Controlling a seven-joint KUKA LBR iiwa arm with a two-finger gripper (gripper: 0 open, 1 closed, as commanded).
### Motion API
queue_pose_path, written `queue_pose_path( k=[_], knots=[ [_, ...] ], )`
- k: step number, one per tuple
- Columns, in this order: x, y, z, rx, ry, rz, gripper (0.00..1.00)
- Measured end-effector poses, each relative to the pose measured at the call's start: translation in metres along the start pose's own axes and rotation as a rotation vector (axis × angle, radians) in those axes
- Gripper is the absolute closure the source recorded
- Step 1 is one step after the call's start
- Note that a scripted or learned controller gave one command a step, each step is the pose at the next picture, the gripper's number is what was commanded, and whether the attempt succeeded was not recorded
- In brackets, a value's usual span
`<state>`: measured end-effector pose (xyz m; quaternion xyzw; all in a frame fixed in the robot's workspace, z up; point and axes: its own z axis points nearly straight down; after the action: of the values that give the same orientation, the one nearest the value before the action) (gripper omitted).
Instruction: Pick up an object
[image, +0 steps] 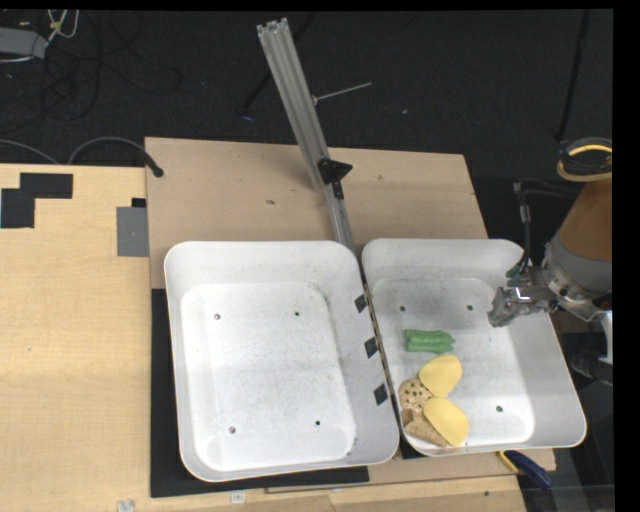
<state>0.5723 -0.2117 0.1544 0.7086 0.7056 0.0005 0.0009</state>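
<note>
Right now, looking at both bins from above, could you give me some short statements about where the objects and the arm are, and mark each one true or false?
1. The green object lies in the right bin. True.
2. The two yellow objects lie in the left bin. False: they lie in the right bin, near its front left corner.
3. The gripper is over the right bin's right side, apart from the objects. True.
4. The gripper holds the green object. False: that object lies on the bin floor, away from the gripper.
5. The left bin is beside the right bin. True.
</note>
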Motion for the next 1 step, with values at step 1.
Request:
queue_pose_path(
  k=[1],
  knots=[
    [-0.0011,0.0009,-0.0531,-0.001,-0.001,-0.005,1.0]
  ],
)
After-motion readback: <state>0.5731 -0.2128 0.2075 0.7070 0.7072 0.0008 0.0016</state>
